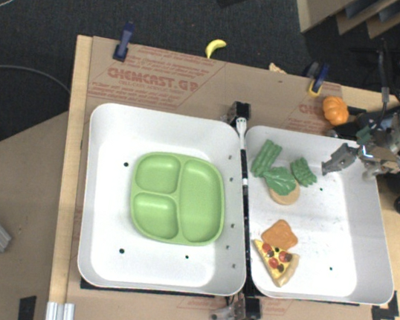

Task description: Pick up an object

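Observation:
The right bin (353, 240) holds a group of green toy vegetables (281, 168) lying on a tan round cookie (285, 194) near its far left side. A toy pizza slice (276, 256) with an orange piece at its top lies near the bin's front left. My gripper (335, 160) hangs over the far right part of this bin, to the right of the green pieces and apart from them. Nothing shows between its fingers.
The left bin (111, 149) holds a green divided plate (178, 198). An orange toy fruit (335, 110) and a yellow banana (215, 47) lie on the cardboard behind the bins. Blue clamps (123, 40) grip the board's far edge.

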Tool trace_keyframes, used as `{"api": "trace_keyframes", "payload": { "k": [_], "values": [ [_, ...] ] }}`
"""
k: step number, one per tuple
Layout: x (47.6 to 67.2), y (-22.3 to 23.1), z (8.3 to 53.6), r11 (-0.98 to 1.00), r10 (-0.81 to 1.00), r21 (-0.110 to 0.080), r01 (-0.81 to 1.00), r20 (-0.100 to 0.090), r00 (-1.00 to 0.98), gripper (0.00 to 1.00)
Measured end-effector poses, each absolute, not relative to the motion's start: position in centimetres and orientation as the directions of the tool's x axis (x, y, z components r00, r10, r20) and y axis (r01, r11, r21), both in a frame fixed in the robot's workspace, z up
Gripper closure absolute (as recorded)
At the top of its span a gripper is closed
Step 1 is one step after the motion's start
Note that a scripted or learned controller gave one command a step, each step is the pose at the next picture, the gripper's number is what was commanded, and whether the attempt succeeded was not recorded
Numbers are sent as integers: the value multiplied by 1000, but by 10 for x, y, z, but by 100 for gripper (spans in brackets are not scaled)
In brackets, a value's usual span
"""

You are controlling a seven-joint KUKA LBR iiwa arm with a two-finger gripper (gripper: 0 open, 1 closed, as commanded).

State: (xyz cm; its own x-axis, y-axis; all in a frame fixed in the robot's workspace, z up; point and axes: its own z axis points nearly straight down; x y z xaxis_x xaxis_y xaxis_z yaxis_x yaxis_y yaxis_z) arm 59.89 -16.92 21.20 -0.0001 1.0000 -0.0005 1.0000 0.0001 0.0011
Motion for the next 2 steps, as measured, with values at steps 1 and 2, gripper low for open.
{"api": "trace_keyframes", "payload": {
  "k": [1,2],
  "values": [
    [600,-169,223,1,1000,5,1000,-2,-1,100],
    [546,-80,208,7,1000,-7,1000,6,-7,100]
  ]
}}
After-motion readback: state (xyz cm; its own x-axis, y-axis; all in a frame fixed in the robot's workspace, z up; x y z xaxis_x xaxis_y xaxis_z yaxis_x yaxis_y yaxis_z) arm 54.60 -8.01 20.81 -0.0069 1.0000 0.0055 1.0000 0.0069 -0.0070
